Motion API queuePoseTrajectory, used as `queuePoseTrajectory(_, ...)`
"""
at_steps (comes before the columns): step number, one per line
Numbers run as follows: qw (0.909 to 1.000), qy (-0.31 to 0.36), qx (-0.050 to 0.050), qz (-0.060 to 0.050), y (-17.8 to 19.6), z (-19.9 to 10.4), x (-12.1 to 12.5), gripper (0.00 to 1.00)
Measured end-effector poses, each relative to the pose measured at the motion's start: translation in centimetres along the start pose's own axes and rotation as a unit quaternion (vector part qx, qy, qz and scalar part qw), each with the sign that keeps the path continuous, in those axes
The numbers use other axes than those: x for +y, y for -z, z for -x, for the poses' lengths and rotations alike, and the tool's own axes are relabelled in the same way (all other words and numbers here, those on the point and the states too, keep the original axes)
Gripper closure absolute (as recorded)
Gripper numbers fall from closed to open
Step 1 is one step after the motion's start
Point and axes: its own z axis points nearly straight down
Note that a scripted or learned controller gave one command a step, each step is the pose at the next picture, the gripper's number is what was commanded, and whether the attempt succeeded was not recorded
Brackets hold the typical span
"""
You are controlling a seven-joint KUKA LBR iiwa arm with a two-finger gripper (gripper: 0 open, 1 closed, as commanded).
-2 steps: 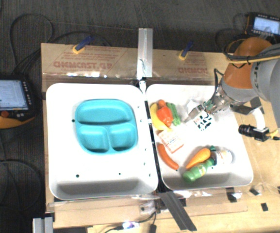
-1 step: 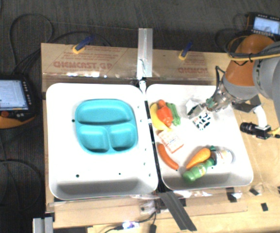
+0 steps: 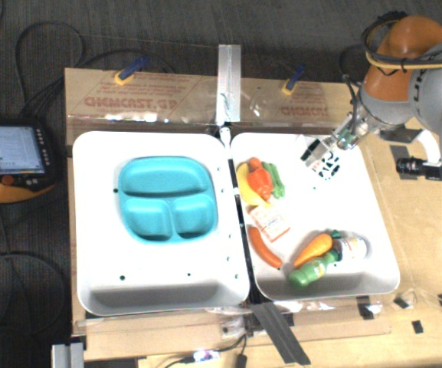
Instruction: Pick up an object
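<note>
My gripper hangs over the upper right part of the right bin, open, with nothing between its fingers. To its left, a red pepper lies on a yellow banana, with a green vegetable beside them. Below these lie a small white box with red print and a red sausage-like piece. At the bin's lower right sit an orange carrot, a green pepper and a small white jar, packed close together.
The left bin holds a turquoise three-compartment tray. A teach pendant and cables lie on the floor at the left. Blue and yellow clamps hold the board behind the bins.
</note>
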Motion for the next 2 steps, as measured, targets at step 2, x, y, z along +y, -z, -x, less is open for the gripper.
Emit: queuePoseTrajectory(2,0.9909,-0.135,0.001,0.0,5.8,-7.2,4.8,1.0)
